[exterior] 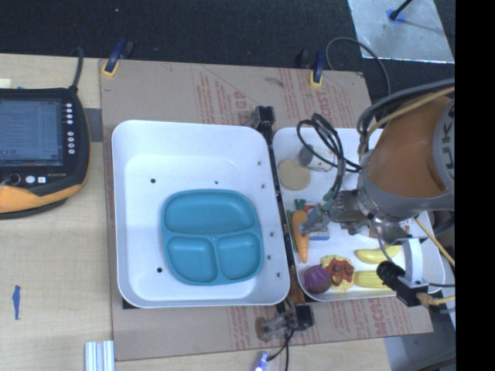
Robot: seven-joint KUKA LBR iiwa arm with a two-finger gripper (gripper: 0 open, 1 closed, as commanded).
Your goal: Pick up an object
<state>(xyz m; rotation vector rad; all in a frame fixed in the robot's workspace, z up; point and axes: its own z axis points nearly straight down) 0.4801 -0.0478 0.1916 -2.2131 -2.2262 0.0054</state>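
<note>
The gripper (pixel 315 221) hung low just right of the carrot (pixel 300 238), its jaws' state impossible to tell, and crowding from the purple piece (pixel 315 278) below the carrot risked a miss

Two bins sat side by side on the worktop (pixel 46 284). The left bin (pixel 135 161) held a divided tray (pixel 211 235). In the right bin (pixel 288 141), a carrot (pixel 301 239) lay by the left wall, a banana (pixel 377 254) further right, a disc (pixel 294 175) behind them. A teach pendant (pixel 39 149) lay far left.
</note>
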